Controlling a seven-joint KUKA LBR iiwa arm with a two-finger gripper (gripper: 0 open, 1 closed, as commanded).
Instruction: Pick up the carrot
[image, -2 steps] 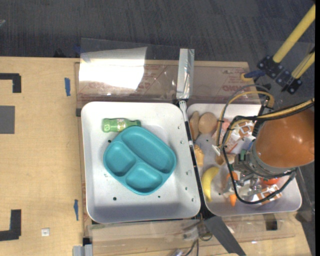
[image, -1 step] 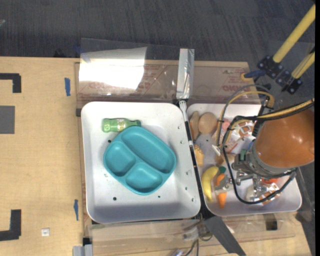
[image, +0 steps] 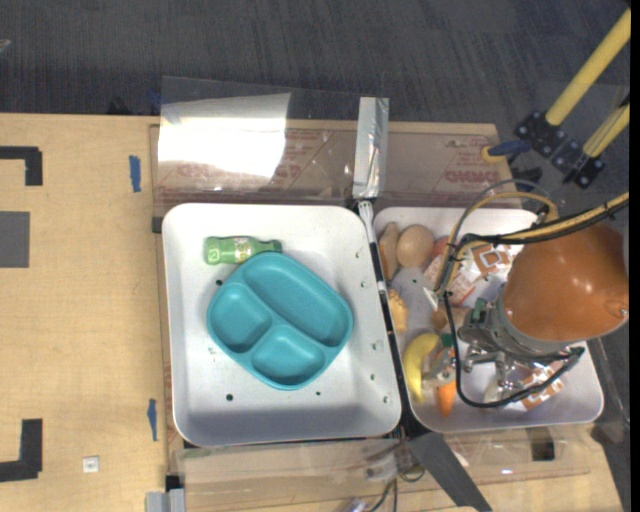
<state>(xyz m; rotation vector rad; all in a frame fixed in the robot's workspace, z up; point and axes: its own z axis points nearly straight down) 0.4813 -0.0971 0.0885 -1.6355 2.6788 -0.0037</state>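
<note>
The carrot (image: 445, 398) is a short orange piece near the front left of the right bin (image: 590, 400). It lies just right of a yellow fruit (image: 418, 362). My gripper (image: 478, 352) hangs low inside this bin, a little above and to the right of the carrot, under the arm's orange band (image: 560, 285). Cables and the wrist hide much of the gripper, and nothing can be made out in its grasp.
The left bin (image: 190, 390) holds a teal divided plate (image: 280, 318) and a green bottle (image: 240, 249) behind it. At the back of the right bin lie tan egg-like items (image: 414, 245) and orange-white packets (image: 480, 265). A wall (image: 378, 300) divides the bins.
</note>
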